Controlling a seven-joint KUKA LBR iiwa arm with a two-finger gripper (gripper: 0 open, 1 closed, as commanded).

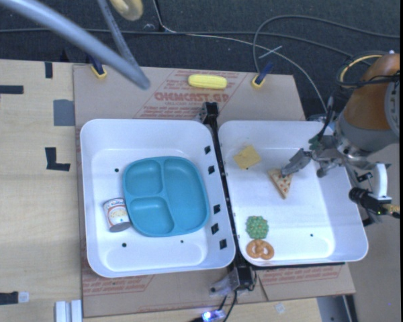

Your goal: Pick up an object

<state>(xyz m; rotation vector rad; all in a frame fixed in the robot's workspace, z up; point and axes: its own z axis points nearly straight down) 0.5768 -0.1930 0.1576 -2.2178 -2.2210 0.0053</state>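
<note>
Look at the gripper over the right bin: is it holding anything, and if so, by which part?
Nothing is visibly held. The gripper hovers beside the pizza slice, whose top end lies near its tip, not between fingers.

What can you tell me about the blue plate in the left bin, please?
The blue plate is a teal, smooth, plastic-looking tray with rounded corners and three compartments. It lies flat, slightly turned, in the middle of the left bin. A small can rests against its left edge.
</note>
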